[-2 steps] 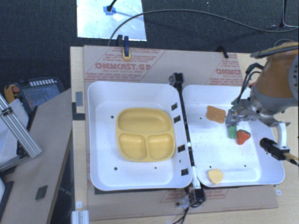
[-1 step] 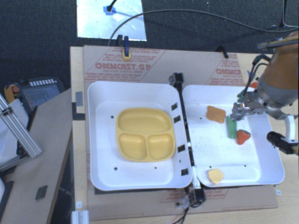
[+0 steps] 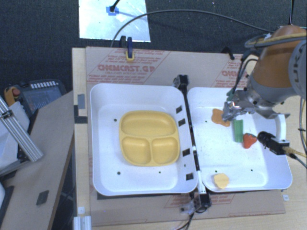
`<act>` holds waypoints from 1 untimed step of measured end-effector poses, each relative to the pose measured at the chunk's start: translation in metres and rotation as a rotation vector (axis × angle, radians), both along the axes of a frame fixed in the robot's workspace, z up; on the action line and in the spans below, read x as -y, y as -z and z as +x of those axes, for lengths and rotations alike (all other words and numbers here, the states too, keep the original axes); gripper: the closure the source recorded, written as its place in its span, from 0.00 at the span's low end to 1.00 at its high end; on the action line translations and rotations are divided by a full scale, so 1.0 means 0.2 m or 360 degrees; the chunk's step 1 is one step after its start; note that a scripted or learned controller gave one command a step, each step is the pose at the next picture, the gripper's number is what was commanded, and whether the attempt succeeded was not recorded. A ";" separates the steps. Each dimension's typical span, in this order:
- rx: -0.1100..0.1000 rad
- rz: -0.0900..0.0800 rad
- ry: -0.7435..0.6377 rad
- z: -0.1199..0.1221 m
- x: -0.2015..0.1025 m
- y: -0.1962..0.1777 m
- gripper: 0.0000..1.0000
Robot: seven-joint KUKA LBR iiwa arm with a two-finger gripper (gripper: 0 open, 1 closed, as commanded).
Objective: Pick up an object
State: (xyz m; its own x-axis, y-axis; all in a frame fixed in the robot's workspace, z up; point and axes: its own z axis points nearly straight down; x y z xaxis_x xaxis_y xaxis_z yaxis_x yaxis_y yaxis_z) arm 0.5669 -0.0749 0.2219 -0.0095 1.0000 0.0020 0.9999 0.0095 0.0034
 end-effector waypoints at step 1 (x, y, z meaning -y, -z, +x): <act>-0.0002 0.0000 -0.0001 0.03 -0.26 0.04 1.00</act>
